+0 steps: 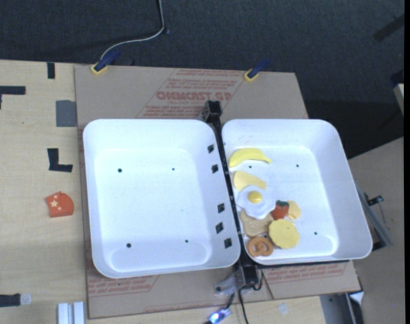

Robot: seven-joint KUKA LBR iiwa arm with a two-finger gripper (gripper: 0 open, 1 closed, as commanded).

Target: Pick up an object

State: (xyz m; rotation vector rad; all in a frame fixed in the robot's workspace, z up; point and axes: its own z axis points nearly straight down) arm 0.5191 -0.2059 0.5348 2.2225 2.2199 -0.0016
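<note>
Toy food crowds the right bin's (326, 154) left side; the banana (248, 157) (farthest, least hemmed in) looks the cleanest pick from above. Gripper state: cannot tell.

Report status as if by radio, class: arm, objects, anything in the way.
Toy food clustered in right bin: banana, fried egg, pretzel. Pieces touching, crowded against the divider. Orange piece lies on the bench beside left bin.

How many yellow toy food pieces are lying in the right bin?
3, perhaps more. A banana lies at the top of the pile, a yellow wedge just below it, and a round yellow disc near the front. The pieces overlap, so others may be hidden.
</note>
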